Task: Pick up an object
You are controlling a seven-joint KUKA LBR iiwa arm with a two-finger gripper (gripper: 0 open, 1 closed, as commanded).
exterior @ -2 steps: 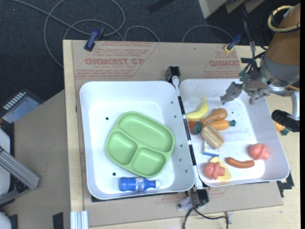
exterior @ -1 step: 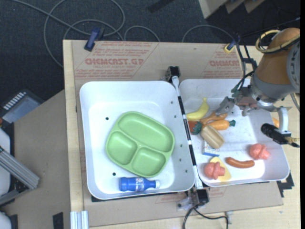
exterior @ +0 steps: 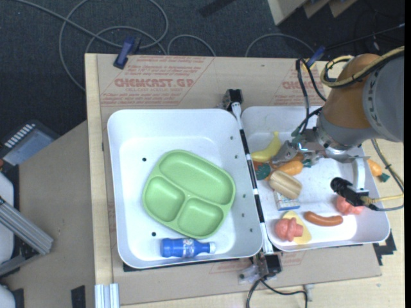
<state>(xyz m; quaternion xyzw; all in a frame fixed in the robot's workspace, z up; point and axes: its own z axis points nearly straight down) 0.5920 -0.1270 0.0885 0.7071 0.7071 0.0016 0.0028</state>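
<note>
Left bin (exterior: 122,172): green divided plate (exterior: 187,192), blue bottle (exterior: 186,248) by the near wall. Right bin (exterior: 372,233): toy banana (exterior: 268,149), orange piece (exterior: 290,168), bread roll (exterior: 286,183), sausage (exterior: 324,219), crowded together; gripper (exterior: 297,151) low over the banana and orange piece, its state indiscernible. Advice: descend straight on one item, centred; the dividing wall lies close left, open floor at centre.

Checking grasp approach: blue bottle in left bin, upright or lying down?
Lying down: the blue bottle rests on its side, white cap pointing right, below the green tray.
</note>
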